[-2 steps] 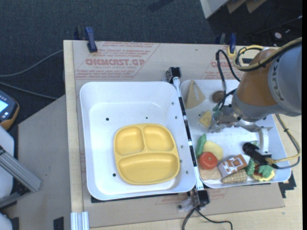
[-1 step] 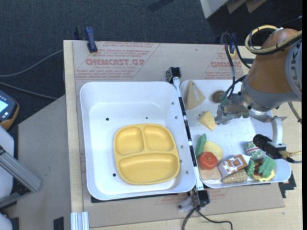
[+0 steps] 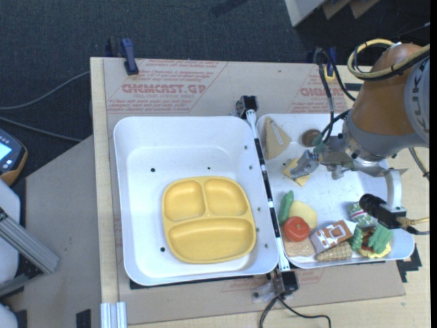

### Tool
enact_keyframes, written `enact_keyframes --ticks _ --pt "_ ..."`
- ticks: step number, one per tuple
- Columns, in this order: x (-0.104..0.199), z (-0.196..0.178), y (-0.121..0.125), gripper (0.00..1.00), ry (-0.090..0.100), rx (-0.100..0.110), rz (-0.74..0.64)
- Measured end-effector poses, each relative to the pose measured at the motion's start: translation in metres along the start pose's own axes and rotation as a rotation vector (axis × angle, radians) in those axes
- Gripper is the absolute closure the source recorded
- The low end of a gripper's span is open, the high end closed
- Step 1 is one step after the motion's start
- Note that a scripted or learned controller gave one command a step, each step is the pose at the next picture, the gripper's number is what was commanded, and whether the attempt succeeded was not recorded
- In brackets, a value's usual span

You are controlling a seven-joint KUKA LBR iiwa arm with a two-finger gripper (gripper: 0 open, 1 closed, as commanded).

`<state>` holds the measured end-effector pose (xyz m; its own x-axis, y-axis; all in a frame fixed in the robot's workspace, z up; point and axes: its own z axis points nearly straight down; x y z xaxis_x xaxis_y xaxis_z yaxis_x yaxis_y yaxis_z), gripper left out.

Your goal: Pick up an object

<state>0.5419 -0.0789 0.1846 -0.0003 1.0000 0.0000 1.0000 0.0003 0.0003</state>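
Yellow plate nearest; fingers over yellow piece, grip state unclear.

2 shallow white plastic bins side by side on brown cardboard-covered table. Left white bin holds yellow 3-compartment plastic tray. Blue clamp at table's back-left edge. Dark carpet floor around.

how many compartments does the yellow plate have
3. The plate in the left bin has two small compartments side by side at the far end and one wide compartment across the near end.
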Motion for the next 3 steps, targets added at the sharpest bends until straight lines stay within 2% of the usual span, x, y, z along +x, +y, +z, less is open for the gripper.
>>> enact_keyframes --ticks 1,2,3 --pt "-0.014 0.106 0.005 0.00 0.000 0.005 0.002" --pt "-0.024 0.100 0.041 0.00 -0.002 -0.004 -0.001" --pt "-0.027 0.100 0.015 0.00 0.001 0.004 0.002"
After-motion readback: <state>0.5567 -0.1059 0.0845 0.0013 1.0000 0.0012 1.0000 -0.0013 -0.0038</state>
